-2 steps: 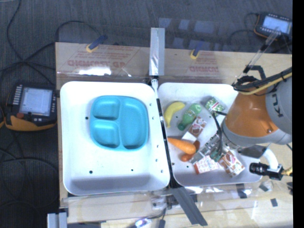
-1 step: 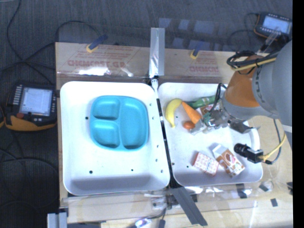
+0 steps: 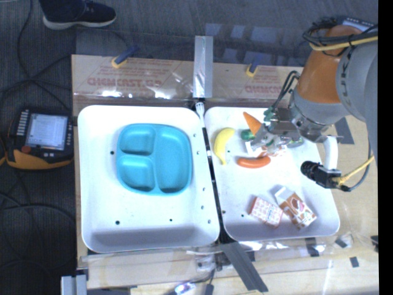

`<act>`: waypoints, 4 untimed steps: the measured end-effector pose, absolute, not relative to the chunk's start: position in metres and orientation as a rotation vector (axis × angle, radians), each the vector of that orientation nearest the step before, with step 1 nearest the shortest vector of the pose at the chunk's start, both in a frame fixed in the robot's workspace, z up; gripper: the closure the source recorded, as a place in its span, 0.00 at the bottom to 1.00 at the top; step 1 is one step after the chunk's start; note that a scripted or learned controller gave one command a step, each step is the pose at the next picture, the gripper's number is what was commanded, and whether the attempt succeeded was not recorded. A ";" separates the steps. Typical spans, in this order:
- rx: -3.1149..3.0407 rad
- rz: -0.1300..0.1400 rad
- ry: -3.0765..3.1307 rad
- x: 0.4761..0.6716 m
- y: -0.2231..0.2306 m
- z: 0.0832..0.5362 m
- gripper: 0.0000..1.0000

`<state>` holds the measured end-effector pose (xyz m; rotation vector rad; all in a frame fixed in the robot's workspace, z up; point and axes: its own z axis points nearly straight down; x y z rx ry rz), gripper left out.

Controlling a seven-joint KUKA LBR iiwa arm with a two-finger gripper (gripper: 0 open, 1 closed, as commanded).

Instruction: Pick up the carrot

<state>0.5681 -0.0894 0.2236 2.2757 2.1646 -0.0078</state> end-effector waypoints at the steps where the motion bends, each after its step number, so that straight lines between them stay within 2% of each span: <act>1: 2.042 -0.008 2.386 0.653 -0.069 0.248 1.00; 2: 2.210 -0.007 2.232 0.668 -0.101 0.220 1.00; 3: 2.250 -0.010 2.191 0.668 -0.126 0.206 1.00; 4: 2.309 -0.006 2.128 0.668 -0.203 0.244 1.00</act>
